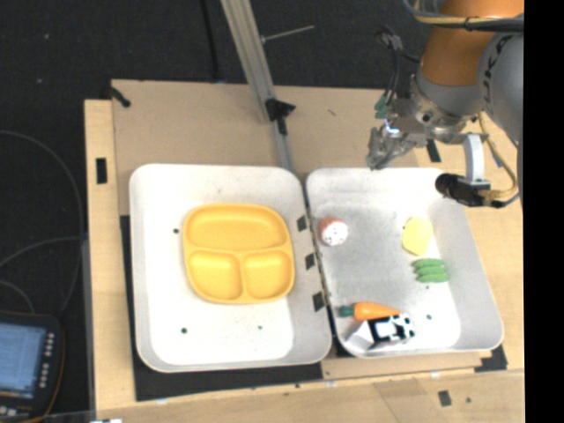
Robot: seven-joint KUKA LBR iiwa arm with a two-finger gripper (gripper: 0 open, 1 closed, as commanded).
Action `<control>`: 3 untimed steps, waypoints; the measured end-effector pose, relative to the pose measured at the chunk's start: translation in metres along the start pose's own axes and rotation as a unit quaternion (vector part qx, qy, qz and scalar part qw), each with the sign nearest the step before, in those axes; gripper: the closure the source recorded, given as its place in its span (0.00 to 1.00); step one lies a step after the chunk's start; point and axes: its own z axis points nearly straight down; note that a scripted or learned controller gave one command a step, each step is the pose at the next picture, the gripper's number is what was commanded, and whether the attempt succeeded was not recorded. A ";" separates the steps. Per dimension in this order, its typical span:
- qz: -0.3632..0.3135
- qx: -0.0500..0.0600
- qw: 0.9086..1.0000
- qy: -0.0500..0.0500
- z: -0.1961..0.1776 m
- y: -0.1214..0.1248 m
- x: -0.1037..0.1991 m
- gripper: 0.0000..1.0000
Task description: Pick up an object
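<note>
In the right bin [458, 236] lie a small pinkish round object [334, 233] near its left wall, a pale yellow piece [417, 235], a green pea-pod shape [430, 270], an orange carrot [372, 310] and a black-and-white item [385, 330] at the front edge. My gripper [382, 151] hangs above the bin's far rim, well apart from all of them, with nothing seen in it.
The left bin [159, 324] holds a yellow three-compartment plate [238, 252]. A metal post [254, 60] slants up from between the bins at the back. A black fitting [463, 189] sits by the right bin's far right corner.
</note>
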 end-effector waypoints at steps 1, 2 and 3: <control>0.000 0.001 1.000 0.000 0.014 0.006 0.053 1.00; 0.001 0.002 1.000 0.000 0.025 0.009 0.103 1.00; 0.001 0.000 1.000 0.000 0.032 0.013 0.148 1.00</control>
